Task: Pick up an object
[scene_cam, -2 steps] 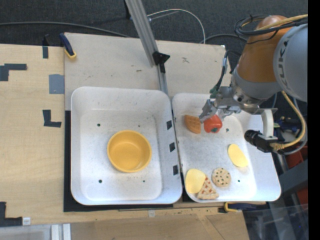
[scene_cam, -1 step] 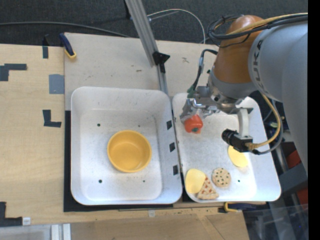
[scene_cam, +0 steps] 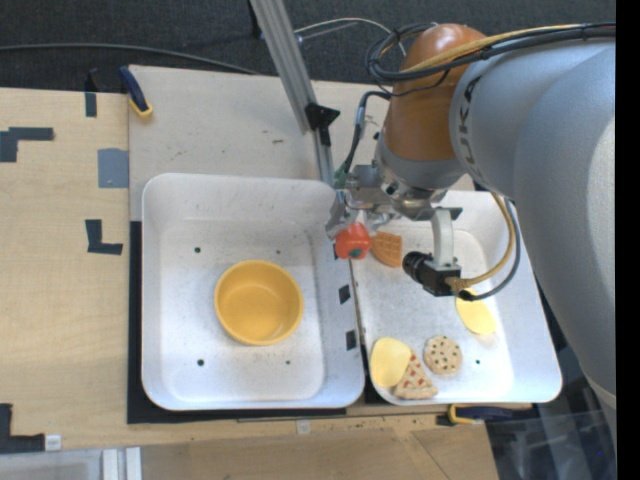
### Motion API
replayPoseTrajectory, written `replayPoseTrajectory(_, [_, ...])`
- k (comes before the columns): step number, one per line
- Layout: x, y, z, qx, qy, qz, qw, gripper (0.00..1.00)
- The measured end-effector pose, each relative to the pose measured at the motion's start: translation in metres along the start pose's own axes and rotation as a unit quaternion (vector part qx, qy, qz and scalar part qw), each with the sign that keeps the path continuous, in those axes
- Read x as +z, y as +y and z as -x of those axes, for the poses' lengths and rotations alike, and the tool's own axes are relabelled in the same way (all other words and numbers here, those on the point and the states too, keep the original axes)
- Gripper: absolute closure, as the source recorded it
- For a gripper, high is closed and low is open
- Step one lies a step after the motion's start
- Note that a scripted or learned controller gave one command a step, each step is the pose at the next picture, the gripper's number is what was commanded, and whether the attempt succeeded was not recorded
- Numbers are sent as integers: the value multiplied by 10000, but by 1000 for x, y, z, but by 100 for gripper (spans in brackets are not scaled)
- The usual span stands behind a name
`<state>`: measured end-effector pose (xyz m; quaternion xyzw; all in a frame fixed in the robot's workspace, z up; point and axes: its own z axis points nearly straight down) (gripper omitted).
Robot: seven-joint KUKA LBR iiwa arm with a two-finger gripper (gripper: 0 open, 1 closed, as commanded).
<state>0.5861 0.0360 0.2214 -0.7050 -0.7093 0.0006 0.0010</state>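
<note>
Pizza slice point(scene_cam: 415, 382), cookie point(scene_cam: 441, 354) sitting near in right bin point(scene_cam: 520, 373); pick in progress.
Gripper point(scene_cam: 352, 230) hovering over red object point(scene_cam: 351, 242) at the divider; finger state unclear, grasp unconfirmed, lift remaining.

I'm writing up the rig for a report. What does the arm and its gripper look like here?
The arm is thick, rounded and light grey, with a glossy orange band above the wrist. Black cables loop over the band, and a yellowish one curves along the arm's lower side. The gripper is small, of dark and silver metal, with a black cylindrical part beside it.
</note>
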Motion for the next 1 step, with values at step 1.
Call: replayPoseTrajectory(1, [-9,22,-49,-4,6,10,10000,100])
